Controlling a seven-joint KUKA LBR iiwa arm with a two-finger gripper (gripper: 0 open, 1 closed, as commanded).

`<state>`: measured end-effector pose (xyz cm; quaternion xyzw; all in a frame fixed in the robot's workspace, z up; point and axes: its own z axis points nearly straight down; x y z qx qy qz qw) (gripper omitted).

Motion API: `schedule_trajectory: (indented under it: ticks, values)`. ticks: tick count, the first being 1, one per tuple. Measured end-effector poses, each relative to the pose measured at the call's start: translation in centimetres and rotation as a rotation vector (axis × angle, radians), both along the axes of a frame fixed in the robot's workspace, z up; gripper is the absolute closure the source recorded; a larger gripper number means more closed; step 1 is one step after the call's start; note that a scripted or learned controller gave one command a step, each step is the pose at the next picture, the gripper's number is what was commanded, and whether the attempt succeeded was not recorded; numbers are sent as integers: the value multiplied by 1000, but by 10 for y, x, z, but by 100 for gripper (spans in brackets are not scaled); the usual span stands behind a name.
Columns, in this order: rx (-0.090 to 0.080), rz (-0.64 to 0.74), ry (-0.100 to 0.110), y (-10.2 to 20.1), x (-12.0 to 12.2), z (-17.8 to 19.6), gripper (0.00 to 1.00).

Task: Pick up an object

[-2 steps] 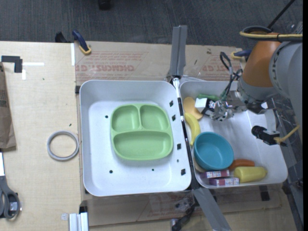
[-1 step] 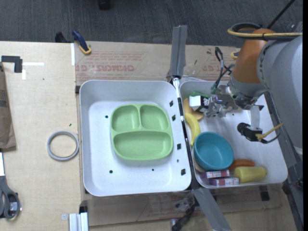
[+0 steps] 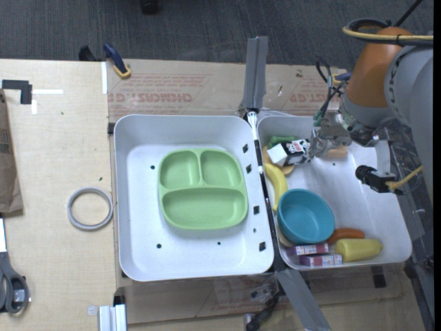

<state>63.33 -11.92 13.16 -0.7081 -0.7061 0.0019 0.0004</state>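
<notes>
My gripper (image 3: 319, 145) hangs low over the back of the right bin (image 3: 368, 202), beneath the arm's orange band (image 3: 375, 74). Just left of it lies a small black-and-white pack (image 3: 295, 147), with a white block (image 3: 276, 154) and a green piece (image 3: 279, 141) beside that. A tan item (image 3: 337, 153) sits right under the gripper's right side. Whether anything is held cannot be made out. Toward the front lie a yellow banana (image 3: 276, 182), a blue bowl (image 3: 305, 216), an orange stick (image 3: 349, 234), a yellow bottle (image 3: 359, 249) and a red-and-white box (image 3: 314, 255).
The left bin (image 3: 131, 185) holds a green divided plate (image 3: 203, 188). A grey post (image 3: 255, 71) rises between the bins at the back. On the bench to the left lie a tape ring (image 3: 90, 207), scissors (image 3: 11, 292) and a blue clamp (image 3: 117, 59).
</notes>
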Motion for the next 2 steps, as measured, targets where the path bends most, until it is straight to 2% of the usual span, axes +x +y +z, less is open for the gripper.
schedule_trajectory:
  ticks: [1,2]
  values:
    - [-1,1,0,0,0,1,0]
    - [1,-64,-1,-35,-38,47,0]
